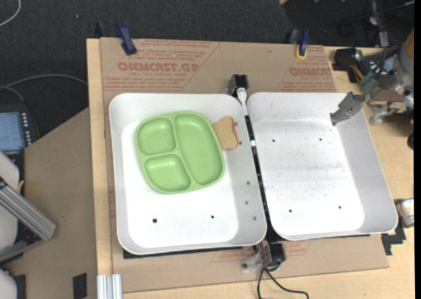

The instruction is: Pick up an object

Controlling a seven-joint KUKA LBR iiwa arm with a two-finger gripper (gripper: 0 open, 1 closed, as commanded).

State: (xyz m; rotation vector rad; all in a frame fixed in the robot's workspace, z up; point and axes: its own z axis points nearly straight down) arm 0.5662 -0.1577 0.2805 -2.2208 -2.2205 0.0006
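The gripper [345, 108] is hanging over the far right corner of the right bin [309, 179], reaching in from the right edge of the bench, and nothing is sitting between its parts; whether it is spread or pressed together I cannot tell, since only a grey tip is showing against the white floor. Judging by this, the pick is not yet begun: nothing is being held or lifted, and the whole job of reaching, closing and raising is remaining. The bin floor beneath it is showing only small dark dots and faint scuffs. The things worth taking are lying in the left bin [131, 225], well apart from the gripper: a green divided plate [179, 152] is resting flat toward the far side, and a small tan piece like a biscuit [226, 133] is touching the plate's right rim. The raised walls where the two bins are meeting stand between the gripper and both things, so the arm is probably needing to cross over them. The biscuit looks the easier grasp, though the plate's rim is crowding it on one side.
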